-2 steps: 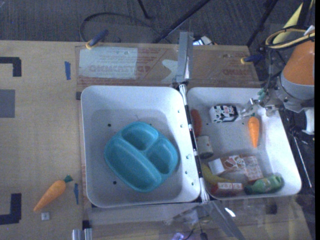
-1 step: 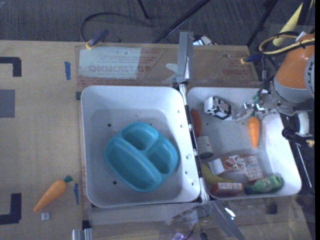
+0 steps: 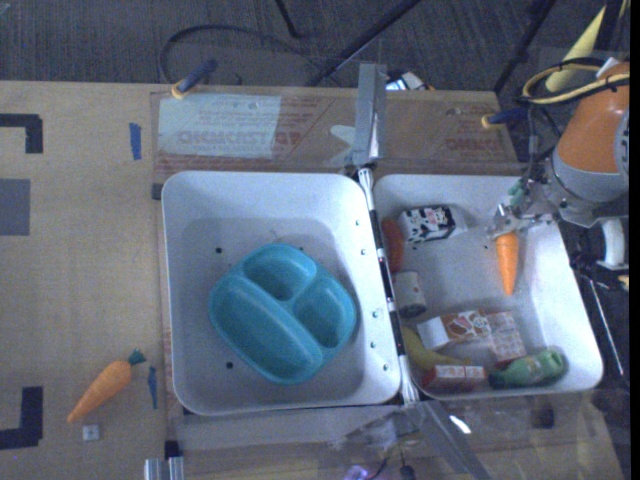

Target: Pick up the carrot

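Observation:
An orange carrot hangs point-down over the right side of the right bin. Its thick top end sits between the fingers of my gripper, which is shut on it. The arm, grey with an orange band, reaches in from the right above the bin's far right corner. A second carrot with a green top lies on the bench, left of the left bin.
The left bin holds a blue divided plate. In the right bin lie a black-and-white carton, a small can, a banana, a snack packet and a green item.

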Tool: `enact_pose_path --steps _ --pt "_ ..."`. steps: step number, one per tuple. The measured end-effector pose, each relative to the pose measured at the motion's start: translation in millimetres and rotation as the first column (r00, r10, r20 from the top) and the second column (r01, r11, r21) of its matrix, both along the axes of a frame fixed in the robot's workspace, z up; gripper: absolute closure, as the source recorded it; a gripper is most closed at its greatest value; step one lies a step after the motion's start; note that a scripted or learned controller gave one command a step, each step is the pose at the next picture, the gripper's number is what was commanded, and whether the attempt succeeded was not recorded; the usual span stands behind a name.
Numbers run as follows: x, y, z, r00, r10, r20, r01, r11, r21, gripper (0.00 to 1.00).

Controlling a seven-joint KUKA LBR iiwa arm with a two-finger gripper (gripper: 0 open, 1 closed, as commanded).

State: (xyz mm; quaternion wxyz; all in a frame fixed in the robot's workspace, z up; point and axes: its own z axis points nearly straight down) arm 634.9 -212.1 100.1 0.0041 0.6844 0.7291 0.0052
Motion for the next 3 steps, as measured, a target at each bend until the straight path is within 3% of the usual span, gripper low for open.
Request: enact_pose_path --steps 1,2,3 --pt "-3 10 10 0.97 0.243 -0.011 -0.243 0.97 -0.003 1.0" --pt "-4 53 115 0.984 0.18 -0.008 -0.18 0.984 -0.004 1.0" --pt "-10 44 206 0.998 -0.057 -0.008 0.057 0.998 -0.004 1.0"
